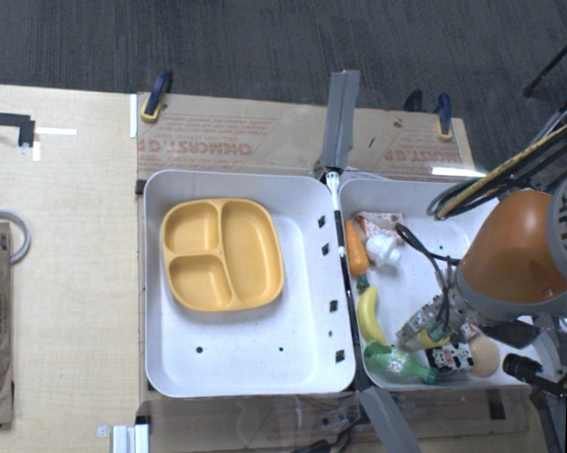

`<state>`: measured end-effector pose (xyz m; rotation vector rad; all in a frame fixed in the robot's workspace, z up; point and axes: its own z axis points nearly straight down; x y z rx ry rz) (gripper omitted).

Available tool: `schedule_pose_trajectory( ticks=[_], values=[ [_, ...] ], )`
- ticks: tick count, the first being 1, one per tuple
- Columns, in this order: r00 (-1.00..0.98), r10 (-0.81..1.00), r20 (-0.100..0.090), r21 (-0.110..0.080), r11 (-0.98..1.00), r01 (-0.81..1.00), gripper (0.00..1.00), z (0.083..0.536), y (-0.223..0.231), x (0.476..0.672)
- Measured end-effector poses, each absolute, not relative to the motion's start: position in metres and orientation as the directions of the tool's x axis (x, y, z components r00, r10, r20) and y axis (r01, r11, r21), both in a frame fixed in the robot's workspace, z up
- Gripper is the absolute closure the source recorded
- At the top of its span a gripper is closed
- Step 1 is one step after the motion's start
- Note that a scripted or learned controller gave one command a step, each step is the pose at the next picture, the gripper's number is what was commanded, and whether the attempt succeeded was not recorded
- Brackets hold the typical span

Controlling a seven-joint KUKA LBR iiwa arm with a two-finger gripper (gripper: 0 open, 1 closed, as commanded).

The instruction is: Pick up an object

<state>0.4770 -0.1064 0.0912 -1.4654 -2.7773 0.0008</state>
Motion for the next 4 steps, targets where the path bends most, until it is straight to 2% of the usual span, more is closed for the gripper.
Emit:
schedule_pose_trajectory(
  ticks=[1, 2, 3, 4],
  values=[
    [-0.669, 0.744, -0.001, 0.001, 0.669, 0.744, 1.00, 0.091, -0.103, 0.521],
    [-0.738, 0.675, -0.004, 0.001, 0.738, 0.675, 1.00, 0.121, -0.170, 0.548],
    [-0.738, 0.674, -0.003, 0.001, 0.738, 0.674, 0.00, 0.121, -0.169, 0.548],
    [-0.742, 0.671, -0.001, 0.000, 0.742, 0.671, 0.00, 0.121, -0.196, 0.533]
  ],
)
